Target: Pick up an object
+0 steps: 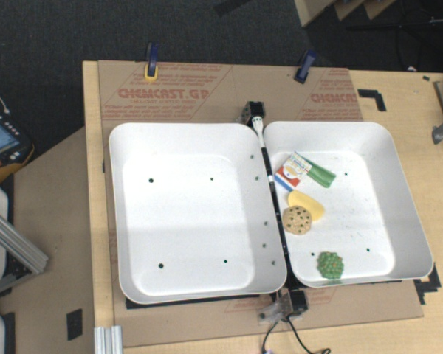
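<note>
1. White right bin (373, 198) holds all the objects, grouped near its left wall.
2. Red-white-blue packet (290, 172) lies farthest, touching a green tube (320, 175) on its right.
3. Yellow piece (308, 203) sits nearer, with a chip cookie (297, 219) overlapping its near edge.
4. Green broccoli (329, 265) sits apart at the near wall.
5. Left bin (184, 212) sits beside it on brown cardboard (207, 87).
6. Pincer state: cannot tell.
</note>
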Controlling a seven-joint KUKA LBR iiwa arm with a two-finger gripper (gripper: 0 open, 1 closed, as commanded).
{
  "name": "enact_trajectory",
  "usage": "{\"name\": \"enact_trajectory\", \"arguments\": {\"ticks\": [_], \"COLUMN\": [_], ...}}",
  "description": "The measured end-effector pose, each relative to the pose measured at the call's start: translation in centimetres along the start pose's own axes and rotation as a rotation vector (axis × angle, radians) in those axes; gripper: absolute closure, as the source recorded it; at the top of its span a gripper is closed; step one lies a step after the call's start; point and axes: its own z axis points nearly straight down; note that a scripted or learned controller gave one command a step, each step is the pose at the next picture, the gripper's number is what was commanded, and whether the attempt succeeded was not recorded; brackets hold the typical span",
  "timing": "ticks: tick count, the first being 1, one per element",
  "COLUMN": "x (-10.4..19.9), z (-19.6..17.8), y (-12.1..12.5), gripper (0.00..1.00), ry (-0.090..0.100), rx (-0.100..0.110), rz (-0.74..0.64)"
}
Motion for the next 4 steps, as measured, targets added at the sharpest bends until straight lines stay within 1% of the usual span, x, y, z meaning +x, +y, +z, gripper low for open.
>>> {"name": "enact_trajectory", "arguments": {"ticks": [1, 4], "x": [0.0, -0.1], "z": [-0.1, -3.3], "y": [0.0, 0.3], "gripper": [1.00, 1.00], "ry": [0.002, -0.006], "rx": [0.015, 0.003], "rz": [0.003, 0.001]}}
